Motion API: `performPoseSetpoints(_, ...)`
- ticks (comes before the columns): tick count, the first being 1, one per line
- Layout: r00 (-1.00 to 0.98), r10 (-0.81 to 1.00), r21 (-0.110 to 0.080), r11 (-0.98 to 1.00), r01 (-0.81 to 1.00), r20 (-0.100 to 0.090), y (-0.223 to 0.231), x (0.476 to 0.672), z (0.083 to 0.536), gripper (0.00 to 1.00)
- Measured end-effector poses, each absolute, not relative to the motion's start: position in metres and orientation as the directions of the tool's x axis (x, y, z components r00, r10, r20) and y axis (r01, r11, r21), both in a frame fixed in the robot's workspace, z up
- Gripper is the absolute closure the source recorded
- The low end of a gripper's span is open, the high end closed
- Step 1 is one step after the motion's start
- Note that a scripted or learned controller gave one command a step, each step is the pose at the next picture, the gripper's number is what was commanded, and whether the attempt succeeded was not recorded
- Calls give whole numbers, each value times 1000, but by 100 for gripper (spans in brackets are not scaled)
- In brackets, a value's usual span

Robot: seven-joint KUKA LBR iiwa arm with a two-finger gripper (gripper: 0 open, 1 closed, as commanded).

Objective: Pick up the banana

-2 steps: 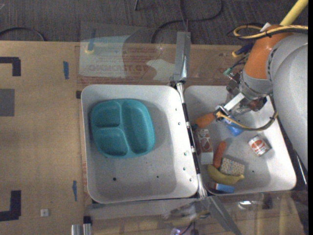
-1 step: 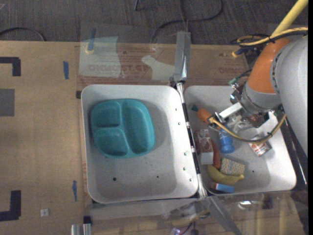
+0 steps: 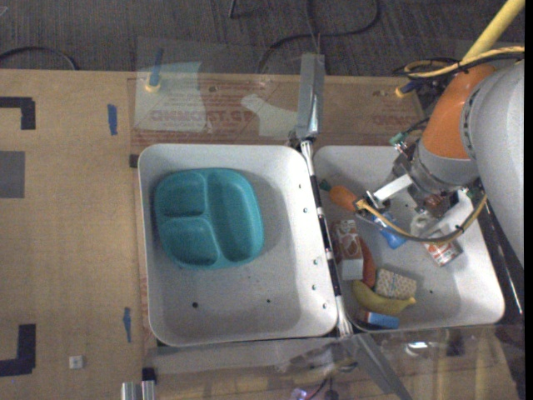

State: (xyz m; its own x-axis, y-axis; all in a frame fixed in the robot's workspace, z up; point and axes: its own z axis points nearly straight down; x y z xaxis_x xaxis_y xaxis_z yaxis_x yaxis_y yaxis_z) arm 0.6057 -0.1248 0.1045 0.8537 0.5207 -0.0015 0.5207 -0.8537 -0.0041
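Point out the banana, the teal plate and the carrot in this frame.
banana [image 3: 379, 298]: camera view, middle of its curved body.
teal plate [image 3: 208, 217]: camera view, the ridge between its compartments.
carrot [image 3: 341, 196]: camera view, middle of its orange body.

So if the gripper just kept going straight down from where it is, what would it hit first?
Probably the floor of the right bin, not the banana. The gripper hangs over the bin's upper middle, and the banana lies toward the near-left corner. Small items beneath it are hard to tell apart, and depth is unclear.

We noted a bulky pale grey arm [image 3: 504, 140] with an orange band [image 3: 454, 115] above the wrist. Yellow and blue cables [image 3: 391, 232] looped at the wrist's seven o'clock.
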Motion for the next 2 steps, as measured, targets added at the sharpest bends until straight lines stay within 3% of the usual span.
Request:
performPoseSetpoints(1, 852, 524, -1, -852, 524, 0, -161, 657, 111, 0)
performPoseSetpoints(2, 849, 529, 0, -849, 529, -1, -159, 658, 122, 100)
